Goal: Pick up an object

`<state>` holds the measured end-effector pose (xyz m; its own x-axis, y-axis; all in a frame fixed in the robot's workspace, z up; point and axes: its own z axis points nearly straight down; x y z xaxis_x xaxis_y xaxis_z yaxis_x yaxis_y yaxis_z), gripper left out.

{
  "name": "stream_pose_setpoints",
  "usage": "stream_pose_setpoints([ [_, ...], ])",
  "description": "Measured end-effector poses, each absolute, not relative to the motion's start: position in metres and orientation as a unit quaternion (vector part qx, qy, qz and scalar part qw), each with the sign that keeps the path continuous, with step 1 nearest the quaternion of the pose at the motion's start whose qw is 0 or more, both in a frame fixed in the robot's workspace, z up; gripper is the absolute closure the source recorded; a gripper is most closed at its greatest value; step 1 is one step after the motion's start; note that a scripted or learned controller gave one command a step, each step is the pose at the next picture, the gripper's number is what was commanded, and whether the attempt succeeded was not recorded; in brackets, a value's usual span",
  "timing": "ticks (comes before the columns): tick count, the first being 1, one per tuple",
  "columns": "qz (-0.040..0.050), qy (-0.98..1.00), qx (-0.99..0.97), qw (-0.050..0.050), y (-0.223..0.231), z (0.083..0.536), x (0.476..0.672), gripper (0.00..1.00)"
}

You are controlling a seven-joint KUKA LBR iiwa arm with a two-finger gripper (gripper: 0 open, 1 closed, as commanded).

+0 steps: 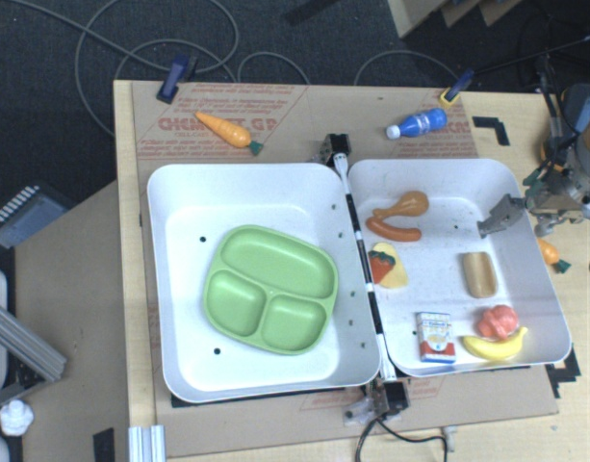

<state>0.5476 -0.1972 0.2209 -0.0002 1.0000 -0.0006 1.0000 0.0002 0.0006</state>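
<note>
right bin (pixel 525 192) holds the pickable stuff: bread roll (pixel 480 274) near the right side, long axis running near to far, upright in view; hot dog (pixel 394 228) lying left-right, slightly tilted; chicken drumstick (pixel 406 204) just behind it, fat end to the right, the two touching or nearly so; fries pack (pixel 387 266) by the bin's left wall; small carton (pixel 435 337) at the near edge; banana (pixel 494 346) curved along the near right corner, long axis left-right, with a red fruit (pixel 500 320) resting right against it. gripper (pixel 503 216) comes in from the right edge, over the far right part of the right bin, grey finger pointing left and down toward the bin floor; can't tell its state, nothing seen in it. arm body mostly cut off at the right. left bin (pixel 179 200) has a green divided tray (pixel 270 288), tilted diagonally. on the cardboard bench (pixel 304 114) behind the bins: toy carrot (pixel 227 130), tip pointing left, and a blue bottle (pixel 419 123) lying on its side, cap left.
</note>
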Motion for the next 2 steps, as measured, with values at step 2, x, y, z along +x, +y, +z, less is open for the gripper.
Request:
stream_pose_setpoints([
  [2, -0.0004, 0.707, 0.707, -0.001, -0.197, 0.084, 0.542, 0.00],
])
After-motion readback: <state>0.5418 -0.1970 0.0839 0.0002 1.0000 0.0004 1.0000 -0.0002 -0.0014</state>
